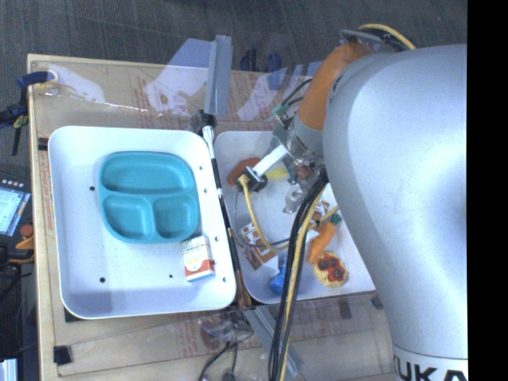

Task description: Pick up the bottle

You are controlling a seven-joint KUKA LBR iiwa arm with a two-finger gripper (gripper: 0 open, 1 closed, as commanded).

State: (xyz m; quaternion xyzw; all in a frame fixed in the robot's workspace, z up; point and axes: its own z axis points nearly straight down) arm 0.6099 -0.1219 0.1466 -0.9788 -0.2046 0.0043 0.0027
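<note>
One gripper (295,187) is logged low over the right bin (266,145), whether apart or together not to be told; approach is judged in hand, and a shift toward the blue item (278,281), presumed the bottle, at that bin's lower edge is required.

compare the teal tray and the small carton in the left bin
The tray is plain teal; the carton is white with orange print. The tray is much larger than the carton. The tray is a shallow dish with three compartments; the carton is a boxy block. Both lie in the left bin.
</note>
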